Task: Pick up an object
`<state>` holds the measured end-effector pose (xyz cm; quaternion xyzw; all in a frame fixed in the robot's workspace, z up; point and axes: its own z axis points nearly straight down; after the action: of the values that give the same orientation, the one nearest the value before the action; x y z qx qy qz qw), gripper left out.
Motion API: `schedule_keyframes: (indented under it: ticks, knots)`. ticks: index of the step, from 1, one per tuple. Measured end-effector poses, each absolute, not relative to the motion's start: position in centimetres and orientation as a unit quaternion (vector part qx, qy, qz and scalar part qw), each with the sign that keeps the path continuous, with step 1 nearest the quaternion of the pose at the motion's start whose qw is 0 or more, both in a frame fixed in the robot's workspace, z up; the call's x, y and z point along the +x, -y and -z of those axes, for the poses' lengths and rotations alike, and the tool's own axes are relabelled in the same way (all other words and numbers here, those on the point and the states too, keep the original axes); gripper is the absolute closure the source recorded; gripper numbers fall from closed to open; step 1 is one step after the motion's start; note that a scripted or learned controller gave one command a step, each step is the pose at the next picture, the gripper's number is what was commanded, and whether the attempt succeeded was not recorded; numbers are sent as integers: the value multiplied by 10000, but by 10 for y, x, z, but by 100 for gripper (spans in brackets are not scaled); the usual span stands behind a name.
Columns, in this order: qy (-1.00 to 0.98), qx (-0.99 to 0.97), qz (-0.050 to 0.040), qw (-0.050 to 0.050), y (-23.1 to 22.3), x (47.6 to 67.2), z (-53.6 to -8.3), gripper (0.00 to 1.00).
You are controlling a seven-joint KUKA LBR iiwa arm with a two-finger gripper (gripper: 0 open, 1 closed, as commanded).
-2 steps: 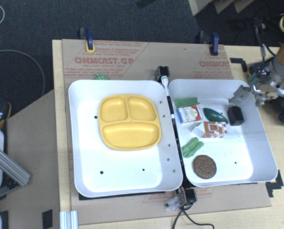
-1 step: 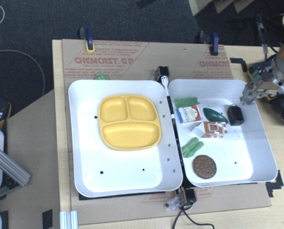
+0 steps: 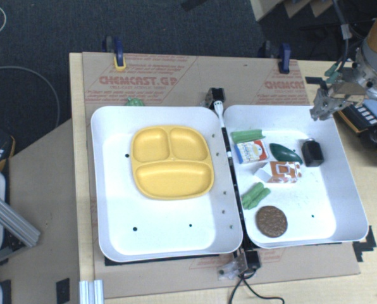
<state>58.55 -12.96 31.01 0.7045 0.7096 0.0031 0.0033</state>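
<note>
Up at the far right corner of the right bin point(image 3: 340, 170) my gripper point(image 3: 321, 109) hangs over the rim, and honestly I can't tell how it's set. Just below it sits a black block point(image 3: 312, 152), then a dark green piece point(image 3: 283, 151), small cartons point(image 3: 252, 151), and further left the yellow divided plate point(image 3: 173, 161).

Red lettering reading "CHEMCAST" repeated across the brown protective sheet point(image 3: 176, 75) that covered the counter beneath the two white bins; the clearest run, behind the left bin point(image 3: 112, 189), appeared to continue "G.P", with smaller lines under it too faint to read. A second partial "CHEMCAST" stood behind the right bin point(image 3: 340, 195). Two small printed packets point(image 3: 251, 151) in the right bin carried markings too small to make out.
</note>
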Motion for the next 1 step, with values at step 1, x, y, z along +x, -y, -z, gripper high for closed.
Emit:
schedule_keyframes:
  ticks: [1]
  knots:
    - [-7103, 7039, -43, 44, 50, 583, -395, 100]
